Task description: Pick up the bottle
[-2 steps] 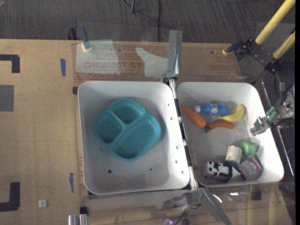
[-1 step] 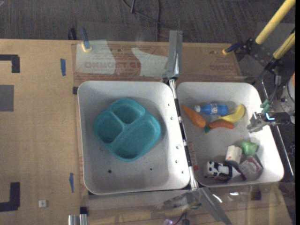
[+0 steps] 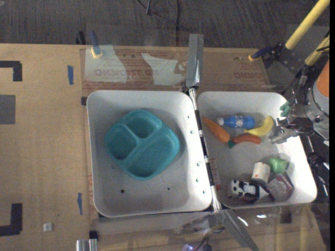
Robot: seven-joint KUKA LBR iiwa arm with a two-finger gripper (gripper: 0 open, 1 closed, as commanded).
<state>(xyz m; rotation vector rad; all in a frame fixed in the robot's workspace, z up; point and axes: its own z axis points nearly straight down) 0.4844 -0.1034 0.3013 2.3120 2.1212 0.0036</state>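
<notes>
Bottle lies on its side in the upper part of the right bin, touching or nearly touching the carrot at lower left and the banana at right, w/ a red-orange item just below. Gripper sits at the bin's right edge, near the banana; can't tell if it's released or clenched, nothing seen in it. Best approach imo: come down over the bottle's mid-body w/ the pincer closing across its short axis, clear of the neighbours; wrist is partly cut off at frame right, and the small items lower right are too blurry to ID.
</notes>
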